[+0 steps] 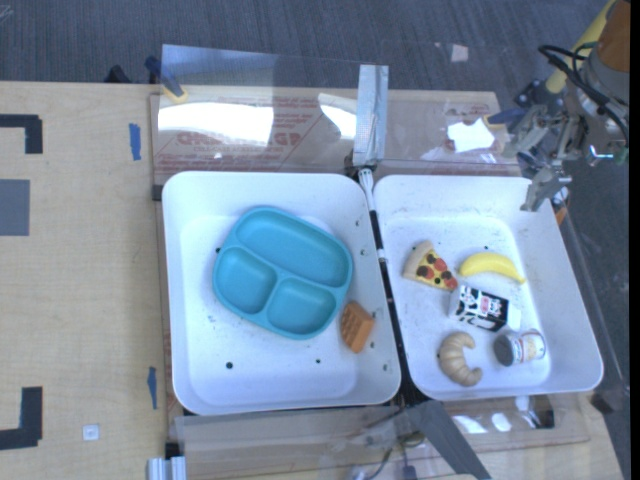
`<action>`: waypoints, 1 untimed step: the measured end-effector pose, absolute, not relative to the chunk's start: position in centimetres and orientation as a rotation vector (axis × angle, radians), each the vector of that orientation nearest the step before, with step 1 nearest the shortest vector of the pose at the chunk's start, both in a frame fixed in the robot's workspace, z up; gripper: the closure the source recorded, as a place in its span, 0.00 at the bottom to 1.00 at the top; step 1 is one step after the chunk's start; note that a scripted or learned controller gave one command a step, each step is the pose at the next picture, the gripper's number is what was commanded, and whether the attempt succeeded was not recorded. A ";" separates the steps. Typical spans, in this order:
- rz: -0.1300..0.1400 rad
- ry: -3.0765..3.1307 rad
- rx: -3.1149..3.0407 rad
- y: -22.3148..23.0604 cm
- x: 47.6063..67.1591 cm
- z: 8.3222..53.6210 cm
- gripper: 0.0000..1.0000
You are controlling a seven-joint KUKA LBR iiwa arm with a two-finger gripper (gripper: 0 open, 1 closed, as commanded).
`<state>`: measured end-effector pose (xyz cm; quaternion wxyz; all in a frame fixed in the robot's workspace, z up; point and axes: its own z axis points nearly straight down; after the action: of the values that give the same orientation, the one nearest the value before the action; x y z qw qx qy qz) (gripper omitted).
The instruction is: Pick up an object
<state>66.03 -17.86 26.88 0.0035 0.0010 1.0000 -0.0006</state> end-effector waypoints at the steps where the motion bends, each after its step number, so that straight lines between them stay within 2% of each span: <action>1: 0.002 3.135 0.228 -21.6 65.2 17.4 0.00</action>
<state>65.24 -21.65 17.37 -0.0010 0.0727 0.9974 0.0007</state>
